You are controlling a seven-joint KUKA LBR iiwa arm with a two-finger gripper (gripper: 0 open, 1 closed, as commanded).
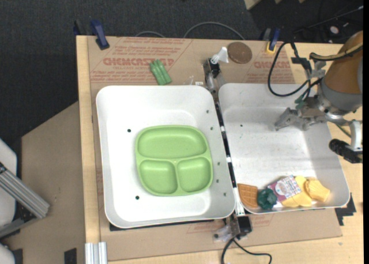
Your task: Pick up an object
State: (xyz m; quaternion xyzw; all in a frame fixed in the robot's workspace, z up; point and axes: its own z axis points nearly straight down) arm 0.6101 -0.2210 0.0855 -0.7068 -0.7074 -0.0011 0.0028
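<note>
From my station I judge the pick as not yet made; nothing is lifted, and the whole grasp is left to do. The candidate objects lie in a cluster at the near edge of the right bin (253, 142): a waffle-like piece (248, 195), a dark green item (266, 199), a pink-and-white packet (287, 187) and yellow pieces (308, 193), touching or just beside one another. The tool (297, 120) sits over the far right part of that bin, well apart from the cluster; its fingers (283, 122) appear spread wide, and I see nothing between them; whether the tips touch the bin floor I cannot tell. The left bin (115, 142) holds a green divided tray (173, 160); a small green object (161, 73) rests on the tabletop (132, 55) beyond it.
</note>
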